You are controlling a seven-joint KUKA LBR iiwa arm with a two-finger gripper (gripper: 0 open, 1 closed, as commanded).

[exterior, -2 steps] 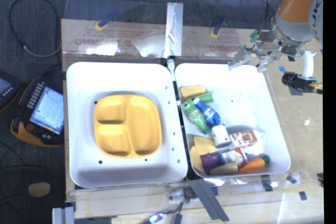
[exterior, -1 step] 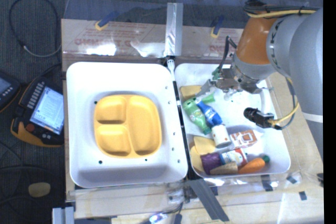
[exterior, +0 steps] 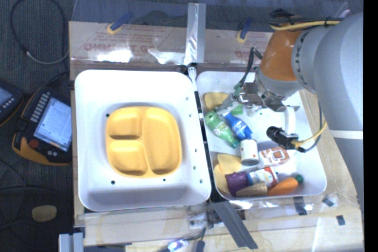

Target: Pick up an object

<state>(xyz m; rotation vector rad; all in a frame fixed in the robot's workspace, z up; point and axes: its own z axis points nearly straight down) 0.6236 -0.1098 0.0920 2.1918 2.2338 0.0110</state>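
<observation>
The right bin (exterior: 317, 157) holds several loose objects. Among them are a green bottle (exterior: 220, 126), a blue bottle (exterior: 239, 126), a white canister (exterior: 249, 151), a red-and-white carton (exterior: 274, 156), a small bottle with a red label (exterior: 264, 176), an orange carrot (exterior: 283, 186) and a purple item (exterior: 236, 180). My gripper (exterior: 242, 96) reaches down into the bin's far-left part. It hangs just above the tops of the green and blue bottles, beside a flat yellow piece (exterior: 214, 99). The wrist hides its fingertips.
The left bin (exterior: 94, 97) contains a yellow divided tray (exterior: 143, 140). The grey arm with its orange band (exterior: 282, 59) covers the right bin's far-right corner. A handheld pendant (exterior: 50, 124) and cables lie on the floor to the left.
</observation>
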